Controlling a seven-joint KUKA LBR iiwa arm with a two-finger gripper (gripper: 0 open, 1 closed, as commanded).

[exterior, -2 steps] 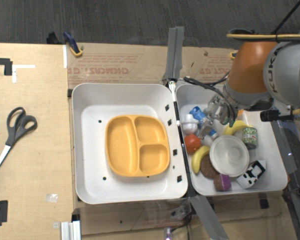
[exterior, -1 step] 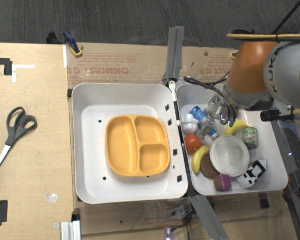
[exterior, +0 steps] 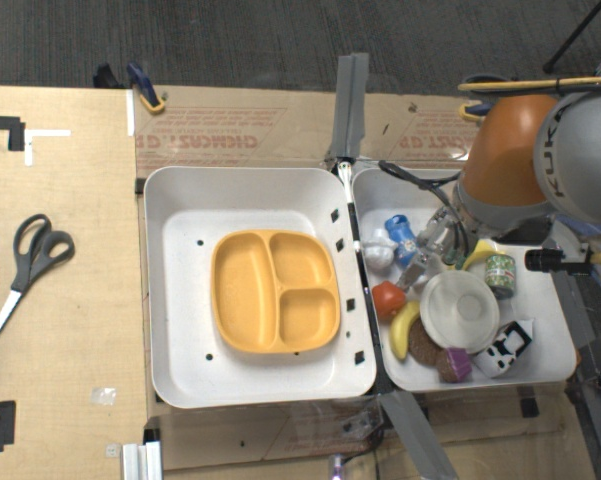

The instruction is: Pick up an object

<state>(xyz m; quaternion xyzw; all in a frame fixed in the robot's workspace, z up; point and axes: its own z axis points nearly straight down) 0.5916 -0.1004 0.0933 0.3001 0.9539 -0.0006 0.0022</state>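
Camera view shows the grey arm with its orange band (exterior: 510, 148) reaching in from the right over the right-hand shallow white bin (exterior: 555, 368). Its tool (exterior: 430, 253) hangs low among the clutter there, metal fingers pointing down and toward the left; whether they are apart or together I cannot tell, and nothing is clearly seen between them.

Just left of the tool lies a blue and clear plastic bottle (exterior: 398, 232), with a crumpled silvery-white lump (exterior: 378, 257) beside it. Below the tool and to its left sits a round red tomato-like ball (exterior: 387, 297), and under that a curved yellow banana (exterior: 404, 328). Directly below the tool, to its right, stands a round white plastic bowl (exterior: 461, 308). Right of the tool is a small green-labelled can (exterior: 499, 271), next to a yellow-green piece partly hidden by the arm. Further down, near the bin's front edge, lie a purple block (exterior: 455, 365) and a black-and-white patterned toy (exterior: 506, 345).

Well to the left of the tool, the left-hand shallow white bin (exterior: 170, 288) holds an orange three-compartment plastic tray (exterior: 276, 290). Far to the left, on the pale wooden desk (exterior: 60, 368), lie black-handled scissors (exterior: 35, 253).
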